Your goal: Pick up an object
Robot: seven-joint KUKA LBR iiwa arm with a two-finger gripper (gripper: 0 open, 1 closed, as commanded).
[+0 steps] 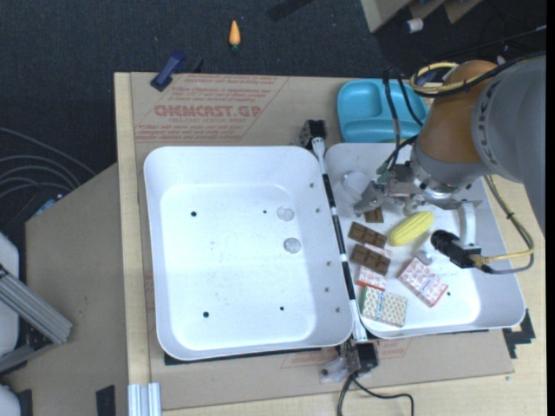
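My gripper point(380, 198) hangs low over the back left part of the right bin point(499, 297), reaching in from the right. Just below it lie a yellow corn cob point(409, 227) and two brown chocolate bars point(366, 235) point(368, 256). A small brown piece point(375, 216) sits right under the gripper, and I cannot tell whether they touch. Nearer the front lie a red-and-white packet point(422, 282) and a green patterned packet point(384, 307). A pale crumpled thing point(351, 183) rests left of the gripper.
The left bin point(165, 232) holds two small clear round bits point(286, 214) point(292, 246). A light blue tray point(371, 111) stands behind the right bin. A blue object point(167, 72) and a small orange one point(234, 33) lie beyond the bench's back edge.
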